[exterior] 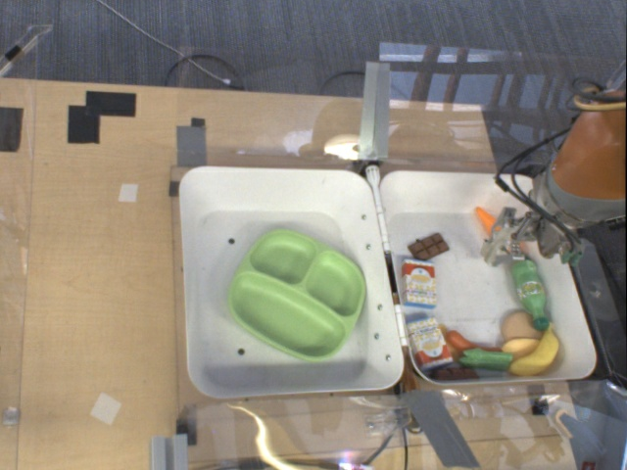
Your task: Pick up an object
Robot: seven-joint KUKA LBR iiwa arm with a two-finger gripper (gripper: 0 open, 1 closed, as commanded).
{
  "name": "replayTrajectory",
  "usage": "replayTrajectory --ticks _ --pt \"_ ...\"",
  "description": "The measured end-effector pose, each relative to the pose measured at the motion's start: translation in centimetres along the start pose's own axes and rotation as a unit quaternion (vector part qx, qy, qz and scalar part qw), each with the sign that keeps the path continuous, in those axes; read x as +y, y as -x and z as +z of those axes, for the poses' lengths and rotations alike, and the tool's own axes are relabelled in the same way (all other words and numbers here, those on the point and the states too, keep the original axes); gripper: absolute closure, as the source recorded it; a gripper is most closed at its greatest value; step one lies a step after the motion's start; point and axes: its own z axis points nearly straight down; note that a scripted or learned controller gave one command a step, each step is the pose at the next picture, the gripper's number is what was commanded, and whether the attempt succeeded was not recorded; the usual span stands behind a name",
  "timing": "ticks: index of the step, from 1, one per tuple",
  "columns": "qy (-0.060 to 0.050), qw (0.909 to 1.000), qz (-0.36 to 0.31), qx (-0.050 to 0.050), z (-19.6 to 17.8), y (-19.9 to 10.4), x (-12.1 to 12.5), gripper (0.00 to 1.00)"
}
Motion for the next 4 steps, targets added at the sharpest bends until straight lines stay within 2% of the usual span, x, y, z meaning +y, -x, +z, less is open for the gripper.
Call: replayTrajectory --ticks 1,2,3,4 --pt "0.0 1.0 0.0 0.0 0.0 0.0 0.0 0.0" --pt "0.001 0.9999 -0.008 0.007 1.6 0.7 -0.1 0.0" --pt "-0.001 0.9999 -0.01 0.0 0.1 1.2 -0.1 1.0" --pt "0.0 0.9934 0.115 0.004 -18.2 4.9 0.1 1.0"
